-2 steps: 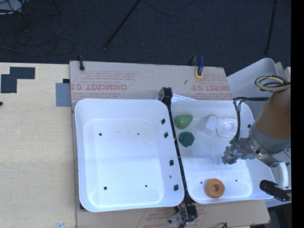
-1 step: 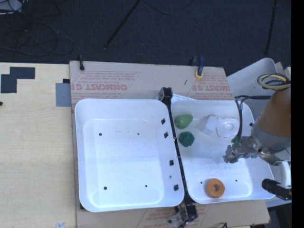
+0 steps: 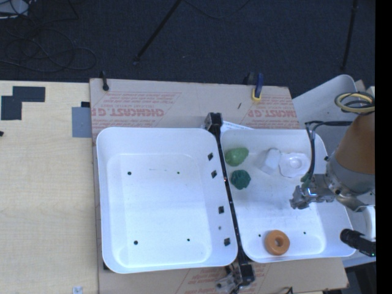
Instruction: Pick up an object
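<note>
Two white bins side by side on cardboard: left bin (image 3: 156, 201), right bin (image 3: 306, 237). In the right bin: light green lump (image 3: 236, 157) and dark green lump (image 3: 240, 179) near the divider, orange ring (image 3: 277, 242) at the near edge, a pale, perhaps clear, object (image 3: 288, 163) toward the far side. Gripper (image 3: 301, 198) low over the right bin's right part, apart from all four.

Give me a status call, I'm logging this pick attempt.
Gripper low over right bin, nothing seen held. Orange ring, light green lump, dark green lump, clear pieces lie apart. Nothing blocking.
</note>
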`<action>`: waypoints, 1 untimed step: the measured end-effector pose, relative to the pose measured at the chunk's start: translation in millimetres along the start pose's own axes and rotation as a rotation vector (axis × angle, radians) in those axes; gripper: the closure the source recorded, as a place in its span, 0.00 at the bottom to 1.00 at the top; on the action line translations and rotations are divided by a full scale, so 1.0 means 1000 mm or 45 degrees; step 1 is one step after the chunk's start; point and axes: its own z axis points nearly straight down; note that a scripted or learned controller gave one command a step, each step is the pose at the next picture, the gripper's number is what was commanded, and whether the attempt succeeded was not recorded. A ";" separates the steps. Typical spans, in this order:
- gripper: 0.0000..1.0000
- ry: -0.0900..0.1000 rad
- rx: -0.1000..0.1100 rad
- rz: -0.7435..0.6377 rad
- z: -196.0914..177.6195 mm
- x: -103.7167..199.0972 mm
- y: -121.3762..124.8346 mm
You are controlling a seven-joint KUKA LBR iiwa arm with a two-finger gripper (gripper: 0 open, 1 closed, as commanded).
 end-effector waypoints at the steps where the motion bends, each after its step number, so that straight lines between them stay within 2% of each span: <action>1: 1.00 0.000 0.001 0.002 -0.009 -0.001 0.000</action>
